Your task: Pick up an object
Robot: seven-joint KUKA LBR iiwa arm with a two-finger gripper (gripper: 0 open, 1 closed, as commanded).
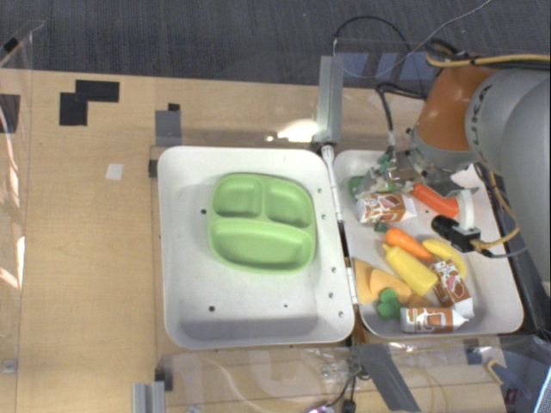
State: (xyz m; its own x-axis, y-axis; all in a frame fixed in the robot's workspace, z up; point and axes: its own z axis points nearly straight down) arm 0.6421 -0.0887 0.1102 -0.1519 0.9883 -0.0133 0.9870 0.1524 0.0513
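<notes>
The right bin [508, 304] holds several toy foods. My gripper [382, 179] is low in its far left part, just above a brown and white carton [380, 206]; nothing shows between its fingers. A small green piece [355, 184] lies just left of the gripper. An orange-red carrot [436, 200] lies to its right. Nearer the front are a smaller carrot [406, 243], a yellow bottle [411, 271], a banana [448, 252], a cheese wedge [370, 280], a broccoli piece [389, 302] and two more brown and white cartons [450, 282] [430, 318].
The left bin [185, 231] holds a green divided plate [262, 222] at its middle. A metal post [331, 93] stands at the far end of the wall between the bins. The arm [508, 119] covers the right bin's far right corner.
</notes>
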